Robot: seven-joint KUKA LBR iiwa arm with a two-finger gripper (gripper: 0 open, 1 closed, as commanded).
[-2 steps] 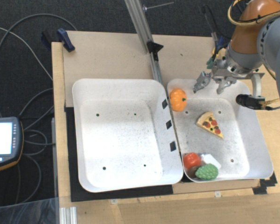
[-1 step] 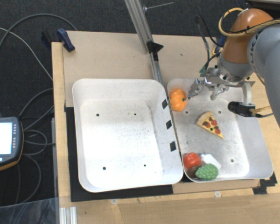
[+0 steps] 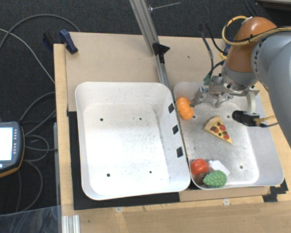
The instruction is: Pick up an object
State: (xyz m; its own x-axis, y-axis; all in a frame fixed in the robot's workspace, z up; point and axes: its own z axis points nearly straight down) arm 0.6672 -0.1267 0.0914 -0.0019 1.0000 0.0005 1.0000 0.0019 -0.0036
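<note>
The hand (image 3: 218, 92) hangs over the top of the right bin (image 3: 262, 149) in the frame's upper right (whether open or closed, I cannot tell). Below it lie an orange toy (image 3: 185, 108), a pizza slice (image 3: 218, 129), a red piece (image 3: 199, 166) and a green piece (image 3: 215, 178).

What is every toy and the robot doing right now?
Pincer: over the far end of the right bin, no toy seen in it.
Orange toy: lying by the right bin's left wall.
Pizza slice: flat in mid-bin.
Red toy: in the near corner, touching the green one.
Green toy: in the near corner.
Left bin: sitting beside the right bin.
</note>
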